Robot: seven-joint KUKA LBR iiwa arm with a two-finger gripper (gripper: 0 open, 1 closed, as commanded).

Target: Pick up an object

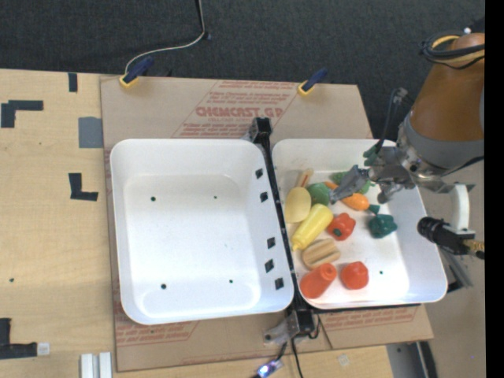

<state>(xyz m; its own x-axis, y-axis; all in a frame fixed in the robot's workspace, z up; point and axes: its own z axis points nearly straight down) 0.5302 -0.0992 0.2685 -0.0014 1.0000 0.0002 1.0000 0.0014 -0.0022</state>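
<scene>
My gripper [365,192] hangs over the back of the right bin [409,286], reaching in from the right below the arm's orange band. Its fingers stand apart, open, with nothing held between them. Just below them lie an orange piece [356,202] and a green piece [319,193]. Around these lie a pale yellow round fruit [298,205], a yellow pepper [313,225], a red pepper [341,227], a dark green piece [383,225], a tan bun [320,252] and two red-orange pieces [317,280] [354,275].
The left bin [126,164] lies beside the right one, with a black divider [268,195] between them. Both rest on a cardboard sheet [228,109] held by two clamps. A black fixture [441,235] sticks out by the right bin's right rim.
</scene>
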